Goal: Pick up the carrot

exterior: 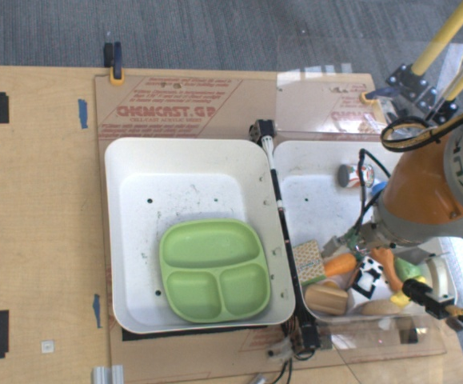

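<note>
The carrot [339,265], a short orange piece, lies in the front part of the right bin [315,184]. It sits between a tan waffle-like square [308,260] and the gripper [362,256]. The grey arm with its orange band comes in from the right and hangs low over this bin, and the gripper is right beside the carrot's right end. The wrist hides the spot where they meet, so I cannot tell whether they touch.
The left bin [127,214] holds a green divided plate [213,270]. In the right bin are a small silver can [349,175] at the back, a tan rounded piece [327,299] at the front, and green and orange items [405,269] under the arm.
</note>
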